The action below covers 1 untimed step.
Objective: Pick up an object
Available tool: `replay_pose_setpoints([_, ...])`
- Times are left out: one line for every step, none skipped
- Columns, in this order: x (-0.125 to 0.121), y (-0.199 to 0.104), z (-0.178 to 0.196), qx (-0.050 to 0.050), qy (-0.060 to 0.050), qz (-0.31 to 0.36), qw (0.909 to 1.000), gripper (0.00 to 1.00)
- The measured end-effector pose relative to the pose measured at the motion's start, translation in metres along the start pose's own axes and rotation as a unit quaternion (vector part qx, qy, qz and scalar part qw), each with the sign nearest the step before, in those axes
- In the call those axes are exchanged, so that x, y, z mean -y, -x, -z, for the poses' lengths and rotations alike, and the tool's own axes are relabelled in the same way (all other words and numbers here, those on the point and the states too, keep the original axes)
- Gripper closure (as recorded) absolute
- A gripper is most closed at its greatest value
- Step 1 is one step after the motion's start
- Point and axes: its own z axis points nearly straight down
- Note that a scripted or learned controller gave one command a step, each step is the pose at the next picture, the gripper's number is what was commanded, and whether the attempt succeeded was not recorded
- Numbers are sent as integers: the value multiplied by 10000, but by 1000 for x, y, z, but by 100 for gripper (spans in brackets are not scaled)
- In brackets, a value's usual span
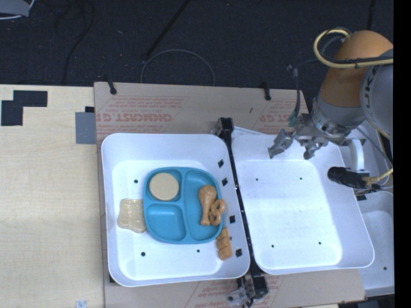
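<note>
The gripper [297, 145] hangs with its two fingers spread apart and nothing between them, over the far edge of the right bin [347, 252], near that bin's far left corner. Behind it the grey arm [379, 95], with its orange band [353, 63], reaches in from the right.

No grasp is made yet, so the step in hand looks like the approach — choosing a target and travelling to it. Everything worth picking lies in the left bin [122, 153], well apart from the gripper and across the divider between the two bins. The next move would call for a swing over that divider toward the left bin's middle, then a descent with the fingers wide enough to straddle one piece.

By count there are two white bins. In the left one sits one blue sectioned plate [170, 226], roughly at the centre. On the plate are one round tan disc [164, 186] in the far left compartment and one drumstick-shaped piece [207, 203] with one pretzel-like piece [219, 209] touching it in the right compartment. Off the plate lie one pale bread-like slice [131, 215] against its left rim and one small brown lump [223, 243] by the bin's near right corner — probably the easiest pick, though close to the wall.
</note>
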Motion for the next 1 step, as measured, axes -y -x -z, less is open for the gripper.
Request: replay_pose_setpoints([-3,0,9,10,76,8,10000,0])
